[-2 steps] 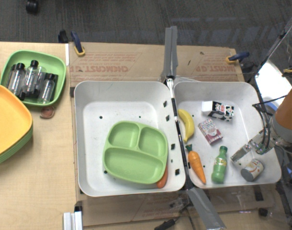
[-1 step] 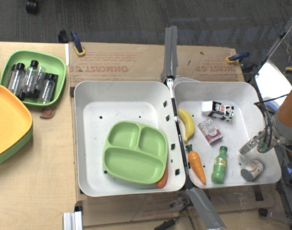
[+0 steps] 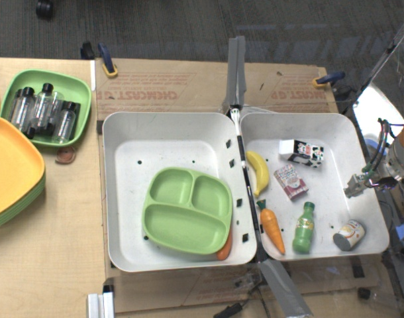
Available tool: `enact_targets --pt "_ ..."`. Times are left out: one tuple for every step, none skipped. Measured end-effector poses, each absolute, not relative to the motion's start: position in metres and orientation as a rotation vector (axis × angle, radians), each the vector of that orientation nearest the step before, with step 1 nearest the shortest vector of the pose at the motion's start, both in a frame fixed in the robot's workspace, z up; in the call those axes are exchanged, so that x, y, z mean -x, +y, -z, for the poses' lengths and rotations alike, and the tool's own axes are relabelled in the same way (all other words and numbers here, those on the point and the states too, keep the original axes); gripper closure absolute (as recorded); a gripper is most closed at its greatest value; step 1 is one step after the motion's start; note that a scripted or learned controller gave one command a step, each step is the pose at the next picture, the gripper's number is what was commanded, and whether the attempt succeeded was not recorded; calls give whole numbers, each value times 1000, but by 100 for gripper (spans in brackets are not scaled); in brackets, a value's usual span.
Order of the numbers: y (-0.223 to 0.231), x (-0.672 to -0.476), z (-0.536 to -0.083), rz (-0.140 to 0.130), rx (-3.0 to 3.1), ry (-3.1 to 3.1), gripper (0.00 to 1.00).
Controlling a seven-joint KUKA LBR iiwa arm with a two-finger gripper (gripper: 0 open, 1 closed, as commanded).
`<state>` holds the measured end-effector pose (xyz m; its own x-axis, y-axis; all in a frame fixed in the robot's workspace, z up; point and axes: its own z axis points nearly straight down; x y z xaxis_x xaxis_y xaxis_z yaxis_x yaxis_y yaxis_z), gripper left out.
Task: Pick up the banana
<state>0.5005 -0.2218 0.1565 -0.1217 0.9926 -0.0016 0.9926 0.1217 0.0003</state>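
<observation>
The yellow banana [image 3: 258,171] lies along the left wall of the right bin [image 3: 334,128], curved, with one end pointing to the far side. My gripper [image 3: 358,185] hangs at the right rim of that bin, well to the right of the banana, with the pink box and the green bottle between them. Nothing shows in it.
In the right bin lie a black-and-white carton [image 3: 303,151], a pink box [image 3: 291,181], a carrot [image 3: 272,231], a green bottle [image 3: 304,228] and a can [image 3: 350,234]. The left bin [image 3: 122,144] holds a green divided plate [image 3: 187,211]. A green tray of bottles [image 3: 46,108] and yellow plates [image 3: 10,171] sit at far left.
</observation>
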Motion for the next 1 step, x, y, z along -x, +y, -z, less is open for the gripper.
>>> enact_targets --pt "-211 -477 -92 3 -2470 1945 100"
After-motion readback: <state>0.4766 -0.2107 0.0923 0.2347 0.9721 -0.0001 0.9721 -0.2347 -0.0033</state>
